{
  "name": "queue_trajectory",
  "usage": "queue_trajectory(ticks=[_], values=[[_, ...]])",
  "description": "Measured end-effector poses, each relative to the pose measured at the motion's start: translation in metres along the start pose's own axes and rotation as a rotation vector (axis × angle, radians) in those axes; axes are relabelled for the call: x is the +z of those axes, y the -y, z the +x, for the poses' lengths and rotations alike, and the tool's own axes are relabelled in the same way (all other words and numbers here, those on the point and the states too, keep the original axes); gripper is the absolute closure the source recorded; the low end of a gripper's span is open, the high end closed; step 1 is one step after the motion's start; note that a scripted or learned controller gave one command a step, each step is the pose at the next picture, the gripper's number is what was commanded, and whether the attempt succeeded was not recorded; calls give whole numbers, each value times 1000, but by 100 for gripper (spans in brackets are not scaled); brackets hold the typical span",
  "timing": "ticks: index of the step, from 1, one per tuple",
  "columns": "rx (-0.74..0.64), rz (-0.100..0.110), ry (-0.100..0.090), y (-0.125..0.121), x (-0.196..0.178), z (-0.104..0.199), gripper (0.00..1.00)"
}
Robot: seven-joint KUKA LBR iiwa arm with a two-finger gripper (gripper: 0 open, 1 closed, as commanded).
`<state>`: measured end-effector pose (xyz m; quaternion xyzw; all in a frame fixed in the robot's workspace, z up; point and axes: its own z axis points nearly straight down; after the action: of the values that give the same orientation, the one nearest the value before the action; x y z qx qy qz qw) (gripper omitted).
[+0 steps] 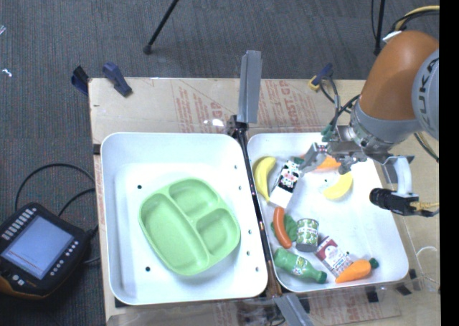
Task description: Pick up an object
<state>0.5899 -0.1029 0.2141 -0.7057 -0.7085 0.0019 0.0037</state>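
Observation:
My gripper (331,157) hangs over the far part of the right bin (387,242), below the grey and orange wrist. A small orange object (330,164) shows right under it; I cannot tell whether it is held or lying on the bin floor. A yellow lemon wedge (338,187) lies just in front of the gripper. To its left are a black-and-white cow-pattern carton (288,177) and a banana (263,175). Nearer the front lie a red sausage (279,226), a green can (307,233), a green bottle (297,266), a red-and-white packet (328,253) and a carrot (356,270).
The left bin (122,167) holds a green divided plate (188,226). A grey post (249,88) stands at the far end between the bins. A black fitting (391,199) juts from the arm over the right bin's right side. A teach pendant (39,246) lies on the floor at left.

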Motion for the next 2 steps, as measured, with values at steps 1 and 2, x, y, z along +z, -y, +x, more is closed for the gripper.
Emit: queue_trajectory(ticks=[1,2], values=[[35,-2,0,-36,110,-3,0],[-89,-9,0,31,124,-44,0]])
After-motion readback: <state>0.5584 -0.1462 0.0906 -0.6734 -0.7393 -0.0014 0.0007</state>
